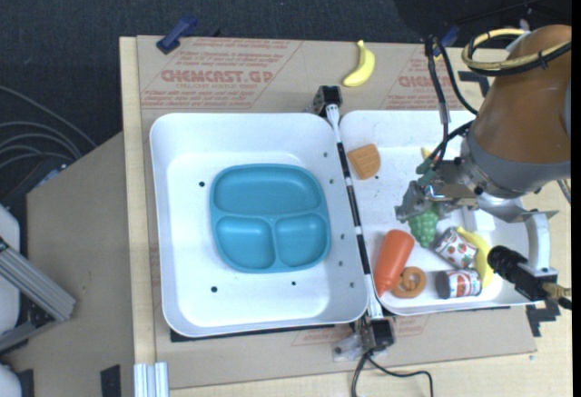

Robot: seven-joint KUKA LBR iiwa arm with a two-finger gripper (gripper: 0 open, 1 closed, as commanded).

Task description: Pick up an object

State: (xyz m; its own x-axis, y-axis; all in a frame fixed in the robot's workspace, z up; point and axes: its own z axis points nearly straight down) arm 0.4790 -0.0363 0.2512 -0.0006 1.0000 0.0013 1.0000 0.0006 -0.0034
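Nearest, along front wall of right bin (399,133) (shallow, white, smooth plastic, rounded corners): small can (461,284) lying on its side, red/white label, long axis approx. left-right; just left of it a tan ring-shaped donut (411,282), touching the narrow end of a carrot (393,259). Carrot smooth, orange, tapered; long axis near-far w/ slight tilt, thin tip toward the near wall, blunt end pointing away and a bit right. Second can (454,245) beside it on the right, tilted, printed label; yellow curved piece (478,259) by the cans, prob. a banana, partly hidden. Just behind the carrot a green lumpy object (423,227), knobbly texture, no clear long axis. Directly over and just behind that, gripper (428,195), bare metal and cables, under the arm's rounded orange-grey wrist; grip state: can't tell, nothing seen held. Farther back, orange-brown flat slab (364,161), roughly square, near the divide between bins. Left bin (172,204) same white plastic, w/ a glossy blue three-section plate (270,215) at centre. Farthest, on the printed cardboard (227,68): a yellow banana (359,66), curved, long axis near-far, and a blue clip (175,34) at the board's far left corner.
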